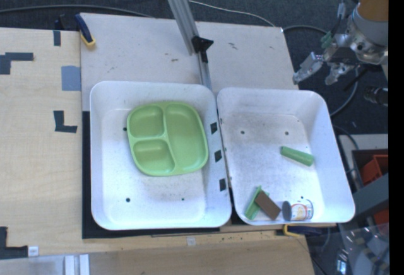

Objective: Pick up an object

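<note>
No legible text, brand, number or sign anywhere. Printed label present on small can (298,210) lying at near edge of right bin (328,135): orange and white marking, characters too small and blurred to read. Dark tape marks (63,121) on wooden bench surface (31,160): plain shapes, no lettering.

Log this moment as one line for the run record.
phase: before pick | claw: above bench, outside right bin | right bin: green block, brown block, small can | left bin: green divided plate
</note>
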Controlling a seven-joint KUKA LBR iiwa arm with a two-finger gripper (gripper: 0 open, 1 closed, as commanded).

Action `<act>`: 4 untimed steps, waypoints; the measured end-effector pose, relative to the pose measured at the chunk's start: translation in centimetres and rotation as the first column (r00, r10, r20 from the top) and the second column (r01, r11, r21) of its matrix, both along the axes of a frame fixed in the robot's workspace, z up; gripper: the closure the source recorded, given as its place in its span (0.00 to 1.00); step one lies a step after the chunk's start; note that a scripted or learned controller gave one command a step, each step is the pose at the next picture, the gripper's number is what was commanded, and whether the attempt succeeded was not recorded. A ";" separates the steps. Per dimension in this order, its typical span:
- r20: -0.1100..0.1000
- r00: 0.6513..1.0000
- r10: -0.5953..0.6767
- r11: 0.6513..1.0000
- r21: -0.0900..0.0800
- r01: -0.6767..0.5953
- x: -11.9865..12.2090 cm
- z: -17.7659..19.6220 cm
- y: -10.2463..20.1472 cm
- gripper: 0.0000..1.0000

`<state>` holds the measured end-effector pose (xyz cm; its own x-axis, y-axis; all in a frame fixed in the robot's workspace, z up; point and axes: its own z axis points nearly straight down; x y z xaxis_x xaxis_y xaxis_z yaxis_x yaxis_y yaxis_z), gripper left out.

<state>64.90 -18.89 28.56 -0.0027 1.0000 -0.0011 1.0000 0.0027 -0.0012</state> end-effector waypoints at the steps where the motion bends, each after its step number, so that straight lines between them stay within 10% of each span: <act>1: 0.000 1.000 0.000 1.000 -0.001 0.000 0.0 0.0 0.0 0.00; 4: -0.007 1.000 -0.001 1.000 0.001 0.001 -1.3 -17.2 0.1 0.00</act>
<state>63.56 -18.77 11.34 -0.0018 1.0000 0.0003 1.0000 0.0018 -0.0084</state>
